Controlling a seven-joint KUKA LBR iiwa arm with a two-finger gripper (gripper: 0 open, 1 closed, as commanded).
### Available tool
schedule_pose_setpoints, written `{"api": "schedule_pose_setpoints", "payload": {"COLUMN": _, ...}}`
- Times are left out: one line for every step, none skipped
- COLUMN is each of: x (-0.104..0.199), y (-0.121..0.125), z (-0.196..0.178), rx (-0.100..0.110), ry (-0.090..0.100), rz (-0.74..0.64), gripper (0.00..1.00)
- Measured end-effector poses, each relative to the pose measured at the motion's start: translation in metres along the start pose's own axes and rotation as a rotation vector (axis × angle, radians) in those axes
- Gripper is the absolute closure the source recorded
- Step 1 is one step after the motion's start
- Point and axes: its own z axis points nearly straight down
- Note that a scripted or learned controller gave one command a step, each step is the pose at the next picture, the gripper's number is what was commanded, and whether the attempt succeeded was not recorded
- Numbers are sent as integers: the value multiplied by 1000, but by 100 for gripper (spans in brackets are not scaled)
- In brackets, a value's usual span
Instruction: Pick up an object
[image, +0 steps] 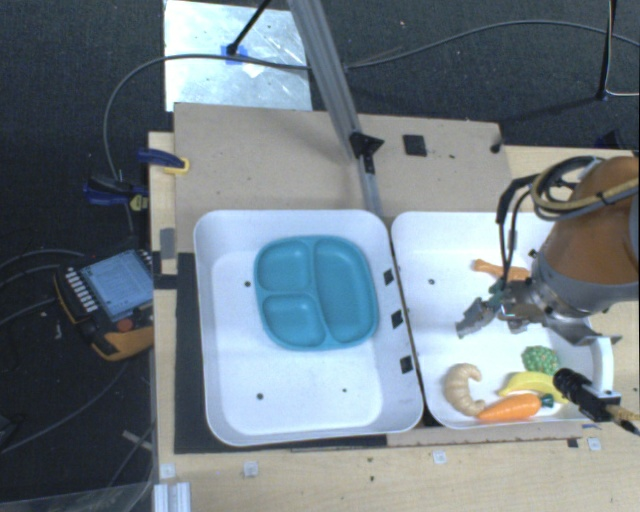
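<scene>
Nearest you, along the front edge of the right bin (430, 300), sit four toy foods in a cluster: an orange carrot (510, 407) lying flat, a beige croissant-like piece (463, 387) just left of it, a yellow banana (531, 383) touching the carrot from behind, and a green broccoli-like piece (541, 358) just behind the banana. You also see a small orange item (487, 267) farther back in that bin, partly hidden by the arm. The gripper (474, 322) hangs over the middle of the right bin, pointing left, well apart from the front cluster and with bare white floor under it. You can't tell how far the fingers are spread; they read as one dark grey blur, and nothing is visibly caught in them. The arm's orange band (598, 240) fills the bin's right side. In the left bin (230, 400) a blue divided plate (316, 291) sits toward the back centre.
</scene>
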Motion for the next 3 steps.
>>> {"api": "schedule_pose_setpoints", "payload": {"x": -1, "y": 3, "z": 62, "rx": 1, "ry": 0, "rz": 0, "gripper": 0}}
{"api": "schedule_pose_setpoints", "payload": {"x": -1, "y": 4, "z": 49, "rx": -4, "ry": 0, "rz": -1, "gripper": 100}}
{"api": "schedule_pose_setpoints", "payload": {"x": -3, "y": 0, "z": 3, "rx": -8, "ry": -1, "rz": -3, "gripper": 100}}
